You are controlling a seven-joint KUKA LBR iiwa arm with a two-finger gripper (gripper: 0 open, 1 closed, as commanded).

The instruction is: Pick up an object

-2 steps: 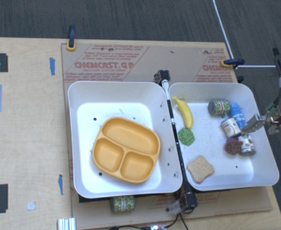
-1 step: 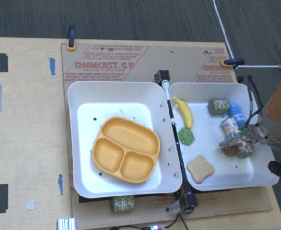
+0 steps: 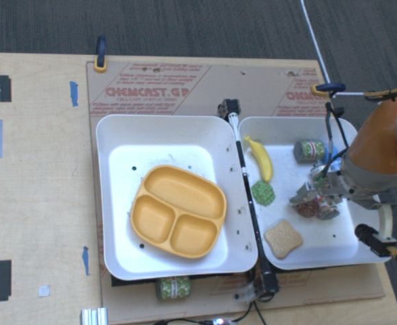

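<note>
Over the right bin point(image 3: 347, 249), near its right wall, the metal end effector point(image 3: 318, 198) is hanging low above a dark reddish, lumpy object point(image 3: 309, 209); whether it is spread or pinching anything is impossible to tell. Along that bin's left wall a smooth curved yellow banana point(image 3: 260, 158) is lying, with a bumpy green round piece point(image 3: 263, 193) just below it. A cylindrical can point(image 3: 309, 150) is resting on its side near the far edge, partly crossed by cables. A tan, toast-shaped slice point(image 3: 283, 238) is sitting near the front edge. Filling the left bin point(image 3: 110, 181), a glossy orange three-compartment plate point(image 3: 178, 210) is lying flat. At the surface's front edge, another can point(image 3: 174, 288) is lying, half tucked under the bin.
</note>
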